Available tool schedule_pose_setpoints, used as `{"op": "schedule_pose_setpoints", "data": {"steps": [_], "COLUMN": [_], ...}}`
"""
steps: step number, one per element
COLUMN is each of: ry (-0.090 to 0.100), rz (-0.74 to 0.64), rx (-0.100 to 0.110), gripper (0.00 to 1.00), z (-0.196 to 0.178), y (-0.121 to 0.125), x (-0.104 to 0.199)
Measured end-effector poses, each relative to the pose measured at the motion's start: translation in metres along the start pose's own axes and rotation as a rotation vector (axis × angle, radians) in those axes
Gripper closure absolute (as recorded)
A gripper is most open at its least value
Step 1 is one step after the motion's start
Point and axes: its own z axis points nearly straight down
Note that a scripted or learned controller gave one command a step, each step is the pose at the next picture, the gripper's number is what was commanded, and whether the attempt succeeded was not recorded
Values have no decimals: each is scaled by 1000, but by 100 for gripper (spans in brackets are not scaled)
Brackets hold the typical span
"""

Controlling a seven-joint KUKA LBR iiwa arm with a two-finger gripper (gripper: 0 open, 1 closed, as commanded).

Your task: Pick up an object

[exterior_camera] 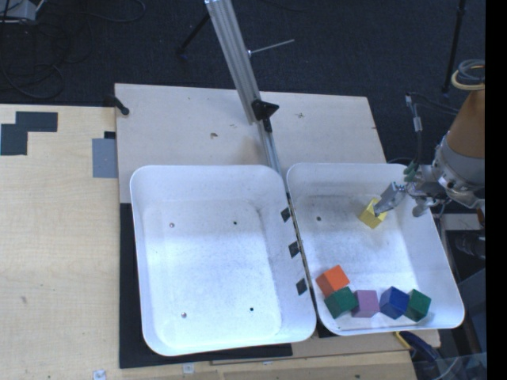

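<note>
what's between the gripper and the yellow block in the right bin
Nothing visible: the gripper is right at the yellow block, and the other blocks sit clustered near the front of the right bin.

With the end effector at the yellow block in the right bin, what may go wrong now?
1. The end effector touches only one edge of the yellow block, so the block may slip away.
2. The block looks tilted, which may make a firm hold harder.

two white bins (pixel 210 182) on a pale board (pixel 190 125), aluminium rail (pixel 238 62) slanting over the back, dark floor with cables (pixel 71 22) behind.
</note>
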Motion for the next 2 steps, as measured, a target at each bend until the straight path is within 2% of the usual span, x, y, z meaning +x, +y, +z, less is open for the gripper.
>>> {"op": "schedule_pose_setpoints", "data": {"steps": [1,2], "ry": [1,2], "rz": [1,0], "rx": [2,0], "gripper": [0,0], "z": [104,44], "y": [51,8], "x": [-7,43]}}
